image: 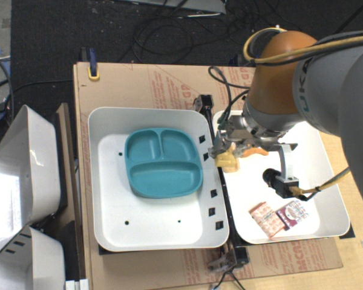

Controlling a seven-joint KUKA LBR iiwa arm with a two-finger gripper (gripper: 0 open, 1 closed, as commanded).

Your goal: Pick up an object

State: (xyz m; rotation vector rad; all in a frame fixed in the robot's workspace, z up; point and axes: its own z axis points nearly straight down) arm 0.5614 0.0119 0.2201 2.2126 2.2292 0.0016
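Note:
My gripper (224,151) hangs over the left edge of the right bin (327,162), close to the wall between the two bins. A pale yellow object (228,162) lies right under its tip; I cannot see whether it is gripped. Just to the right, an orange object (255,152) pokes out from under the wrist. Two small packets lie near the front of the right bin: a red-and-white one (267,217) and a pink-and-white one (293,212). The arm's orange band and grey body cover the back of that bin.
A teal divided plate (163,162) lies in the left bin (109,210). A black fitting with a cable (279,182) hangs from the arm over the middle of the right bin. Both bins rest on a cardboard sheet (145,80).

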